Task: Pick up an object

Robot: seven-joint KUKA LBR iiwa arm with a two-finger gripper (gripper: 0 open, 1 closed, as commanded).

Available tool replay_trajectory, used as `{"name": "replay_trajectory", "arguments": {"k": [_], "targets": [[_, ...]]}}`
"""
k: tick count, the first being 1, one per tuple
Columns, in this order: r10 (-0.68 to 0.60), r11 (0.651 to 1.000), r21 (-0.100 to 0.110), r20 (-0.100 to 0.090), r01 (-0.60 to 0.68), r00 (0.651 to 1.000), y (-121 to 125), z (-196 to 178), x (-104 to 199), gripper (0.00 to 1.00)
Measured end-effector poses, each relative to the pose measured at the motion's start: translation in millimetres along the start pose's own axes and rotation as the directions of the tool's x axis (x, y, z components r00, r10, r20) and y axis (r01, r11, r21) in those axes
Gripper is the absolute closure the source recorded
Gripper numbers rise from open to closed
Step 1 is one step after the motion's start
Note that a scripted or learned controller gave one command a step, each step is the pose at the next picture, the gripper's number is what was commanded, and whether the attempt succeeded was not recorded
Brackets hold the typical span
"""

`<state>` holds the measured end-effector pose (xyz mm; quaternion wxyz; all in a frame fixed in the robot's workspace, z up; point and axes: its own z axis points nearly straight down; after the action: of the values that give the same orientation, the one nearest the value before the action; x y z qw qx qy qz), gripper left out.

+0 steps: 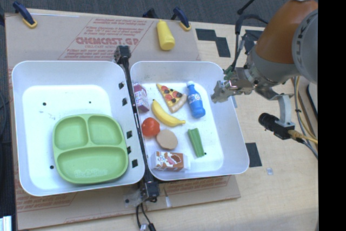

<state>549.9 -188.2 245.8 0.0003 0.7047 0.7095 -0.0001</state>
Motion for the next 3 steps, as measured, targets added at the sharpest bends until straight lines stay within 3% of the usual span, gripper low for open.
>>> {"name": "replay_trajectory", "arguments": {"k": [1,2,3], "targets": [[-0.001,1.0,0.001,0.001,0.001,1.0,39.5,35.5,-11.9,1.0],[-0.002,1.0,0.001,0.001,0.002,1.0,39.6,35.3,-12.0,0.0],[0.001,1.0,0.007,-0.002,-0.001,1.0,-25.1,143.6,-21.8,0.0]]}}
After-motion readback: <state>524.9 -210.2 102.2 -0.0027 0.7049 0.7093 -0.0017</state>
